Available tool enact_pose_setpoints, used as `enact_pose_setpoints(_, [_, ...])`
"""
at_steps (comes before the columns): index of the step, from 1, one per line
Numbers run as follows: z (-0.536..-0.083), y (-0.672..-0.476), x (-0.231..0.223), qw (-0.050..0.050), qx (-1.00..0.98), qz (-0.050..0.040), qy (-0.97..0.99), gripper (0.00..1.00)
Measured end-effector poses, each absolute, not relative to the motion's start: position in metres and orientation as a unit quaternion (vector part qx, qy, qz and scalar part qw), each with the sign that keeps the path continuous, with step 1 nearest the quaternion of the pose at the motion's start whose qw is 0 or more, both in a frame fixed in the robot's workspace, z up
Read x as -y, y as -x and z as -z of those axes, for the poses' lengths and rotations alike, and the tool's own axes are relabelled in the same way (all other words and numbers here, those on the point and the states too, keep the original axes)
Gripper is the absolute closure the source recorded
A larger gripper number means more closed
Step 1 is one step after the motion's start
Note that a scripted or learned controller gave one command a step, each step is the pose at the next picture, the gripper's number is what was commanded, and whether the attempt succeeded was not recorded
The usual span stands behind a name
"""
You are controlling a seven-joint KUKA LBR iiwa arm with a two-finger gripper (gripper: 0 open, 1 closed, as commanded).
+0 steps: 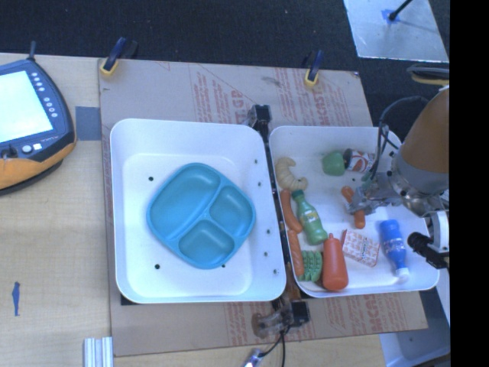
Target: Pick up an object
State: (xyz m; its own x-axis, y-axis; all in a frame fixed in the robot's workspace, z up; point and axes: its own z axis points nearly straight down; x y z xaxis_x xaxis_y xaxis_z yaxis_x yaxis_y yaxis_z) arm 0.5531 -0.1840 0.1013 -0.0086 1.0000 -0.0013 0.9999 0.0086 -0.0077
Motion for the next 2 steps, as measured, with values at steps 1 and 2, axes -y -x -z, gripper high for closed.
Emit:
enact_pose_setpoints(1, [-0.218, -0.502, 0.138, 0.001, 0.709, -0.0005, 0.706, 1.00])
enact_pose_setpoints(2, [-0.302, -0.477, 0.093, 0.001, 0.709, -0.0006, 0.705, 1.00])
